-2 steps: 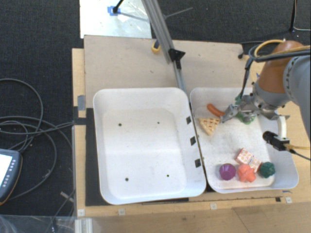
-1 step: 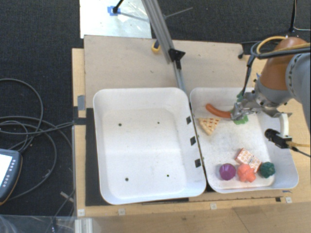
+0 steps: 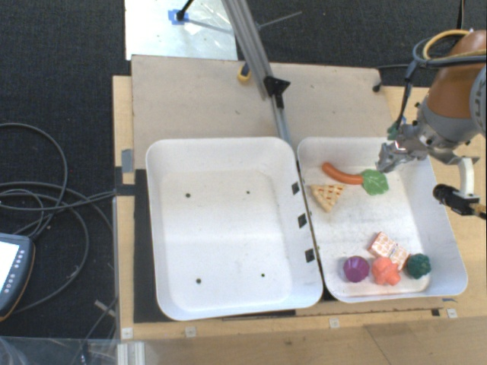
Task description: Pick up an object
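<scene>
Right white bin [image 3: 441, 226]: carrot [image 3: 351, 176] just below claw [image 3: 389, 160], grip state unclear.

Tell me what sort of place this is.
Most likely a robotics lab's grasping test bench: a robot arm reaches over two white bins, toy food such as a carrot lies in one, and a control pendant with cables sits on carpet.

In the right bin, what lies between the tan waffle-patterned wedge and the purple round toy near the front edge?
Nothing: the camera view shows only bare white bin floor between the tan waffle-patterned wedge and the purple round toy.
</scene>
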